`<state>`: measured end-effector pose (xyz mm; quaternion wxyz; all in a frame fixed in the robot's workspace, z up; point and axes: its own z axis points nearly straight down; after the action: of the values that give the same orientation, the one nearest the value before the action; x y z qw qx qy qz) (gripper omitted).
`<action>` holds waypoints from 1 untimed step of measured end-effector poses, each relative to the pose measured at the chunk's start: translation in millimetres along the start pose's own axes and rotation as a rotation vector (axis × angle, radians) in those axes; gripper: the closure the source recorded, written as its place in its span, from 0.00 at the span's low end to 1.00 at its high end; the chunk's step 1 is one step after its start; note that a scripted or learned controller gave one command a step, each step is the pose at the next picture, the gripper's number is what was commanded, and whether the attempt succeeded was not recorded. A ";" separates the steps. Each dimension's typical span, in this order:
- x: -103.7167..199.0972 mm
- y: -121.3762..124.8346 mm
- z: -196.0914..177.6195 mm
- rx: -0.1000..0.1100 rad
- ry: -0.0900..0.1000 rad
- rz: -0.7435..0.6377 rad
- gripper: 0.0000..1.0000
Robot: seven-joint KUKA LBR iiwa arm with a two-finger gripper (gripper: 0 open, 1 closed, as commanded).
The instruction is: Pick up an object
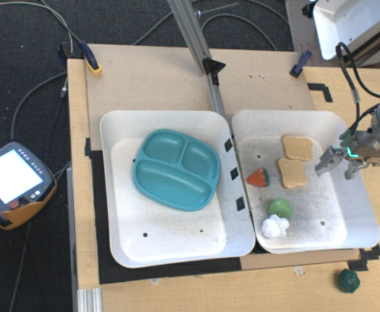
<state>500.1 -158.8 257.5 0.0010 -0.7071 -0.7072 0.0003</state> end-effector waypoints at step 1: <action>0.0 0.3 -0.4 -0.001 0.000 0.000 0.00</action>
<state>500.4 -158.8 257.9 0.0005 -0.7070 -0.7072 0.0000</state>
